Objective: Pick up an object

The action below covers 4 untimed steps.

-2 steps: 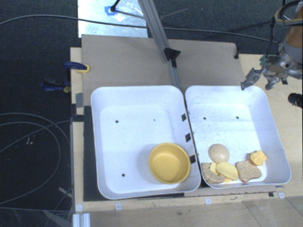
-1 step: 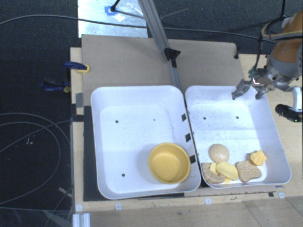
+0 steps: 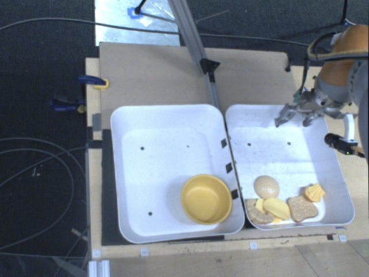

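Near edge: the food pile sits at the front of the right bin, closest to the camera.
Yellow bowl: biggest item, front of the left bin. Looks rigid and light, so I'd grab it by the rim.
Toast slice: flat, tricky to pinch.
Round bun: smooth, might slip.
Banana piece: probably the easiest target, grip across the middle.
Orange chunk: tiny.
Gripper: over the bin's far corner, well apart from the pile, fingers spread, holding nothing.

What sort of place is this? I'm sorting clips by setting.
Probably a robotics lab test bench: two white bins sit on a board, clamps hold its edge, cables trail over dark carpet, and the gripper hovers above toy food.
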Each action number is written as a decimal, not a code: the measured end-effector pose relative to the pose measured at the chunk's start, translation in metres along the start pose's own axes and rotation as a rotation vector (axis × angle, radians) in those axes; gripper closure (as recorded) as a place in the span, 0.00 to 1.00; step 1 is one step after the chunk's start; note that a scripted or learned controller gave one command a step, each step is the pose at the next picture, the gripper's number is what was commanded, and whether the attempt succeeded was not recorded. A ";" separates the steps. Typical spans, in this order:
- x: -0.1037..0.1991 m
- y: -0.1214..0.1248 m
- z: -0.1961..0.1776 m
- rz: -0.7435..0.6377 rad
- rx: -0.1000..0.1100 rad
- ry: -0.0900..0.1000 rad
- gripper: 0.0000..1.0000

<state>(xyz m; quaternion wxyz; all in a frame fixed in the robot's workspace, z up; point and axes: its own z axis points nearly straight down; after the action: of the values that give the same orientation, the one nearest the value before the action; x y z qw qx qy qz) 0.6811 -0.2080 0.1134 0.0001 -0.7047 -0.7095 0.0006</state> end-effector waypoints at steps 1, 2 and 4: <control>-0.001 0.002 -0.016 -0.003 -0.008 -0.004 1.00; -0.008 0.010 -0.077 0.000 -0.010 -0.003 1.00; 0.031 -0.015 -0.131 -0.002 -0.003 0.001 1.00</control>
<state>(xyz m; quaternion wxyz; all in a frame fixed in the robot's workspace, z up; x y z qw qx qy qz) 0.6662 -0.1767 0.2444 -0.0005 -0.7039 -0.7103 -0.0006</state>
